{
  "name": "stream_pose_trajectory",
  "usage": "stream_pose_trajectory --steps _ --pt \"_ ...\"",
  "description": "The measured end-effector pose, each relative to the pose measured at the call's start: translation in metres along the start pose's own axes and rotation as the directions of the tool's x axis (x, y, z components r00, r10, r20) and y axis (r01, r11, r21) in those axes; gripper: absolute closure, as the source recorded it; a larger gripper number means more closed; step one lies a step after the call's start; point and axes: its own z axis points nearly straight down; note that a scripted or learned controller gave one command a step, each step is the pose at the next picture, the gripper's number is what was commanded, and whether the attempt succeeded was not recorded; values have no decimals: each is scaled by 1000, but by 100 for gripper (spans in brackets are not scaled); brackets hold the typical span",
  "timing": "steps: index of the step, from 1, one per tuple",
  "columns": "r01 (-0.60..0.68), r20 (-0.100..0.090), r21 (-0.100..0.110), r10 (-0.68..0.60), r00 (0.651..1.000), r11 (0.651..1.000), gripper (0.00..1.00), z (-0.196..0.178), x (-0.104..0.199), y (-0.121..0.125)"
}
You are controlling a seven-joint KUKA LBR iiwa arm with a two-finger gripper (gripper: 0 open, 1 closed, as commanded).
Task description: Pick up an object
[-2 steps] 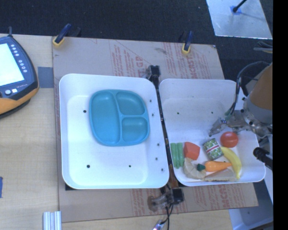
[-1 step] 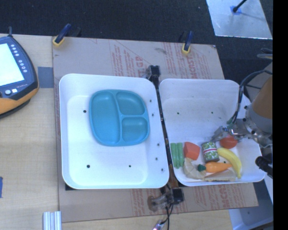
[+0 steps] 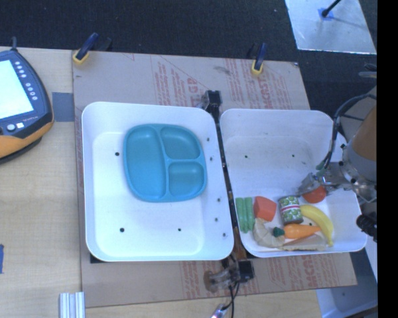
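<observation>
While the arm [image 3: 361, 141] reaches in from the right edge, two white bins sit side by side on a brown board.

Far left of the jaws: one orange-and-grey tablet-like controller [image 3: 13, 108] on the bench, off the board.

Left bin [image 3: 99, 197]: holds one item, a blue divided plate [image 3: 164, 161] with three compartments, lying flat in the bin's upper middle, well apart from the jaws.

Right bin [image 3: 272, 134]: its toy foods are all clustered in the near right corner, below and just left of the jaws. Count, left to right:
- one green pod-like piece [image 3: 244, 213], against the left wall
- one red-orange wedge [image 3: 265, 209], just beside the green piece
- one pale flat piece [image 3: 266, 236] under the pile
- one small can [image 3: 290, 210] with a green and red label
- one carrot [image 3: 300, 231], lying crosswise
- one banana [image 3: 320, 220], curved, right of the can
- one red round piece [image 3: 314, 195], uppermost of the cluster

Gripper [image 3: 322, 181]: low over the bin's right side, metal tips touching or just above the red round piece. Jaw state: cannot tell, parts too small and blurred. Cannot tell whether anything is pinched.

Two clamps [image 3: 85, 48] at the board's far edge.
</observation>
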Motion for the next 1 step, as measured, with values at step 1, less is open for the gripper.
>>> stream_pose_trajectory --steps 1 --pt "-1 -2 -4 1 1000 1000 100 -100 82 -13"
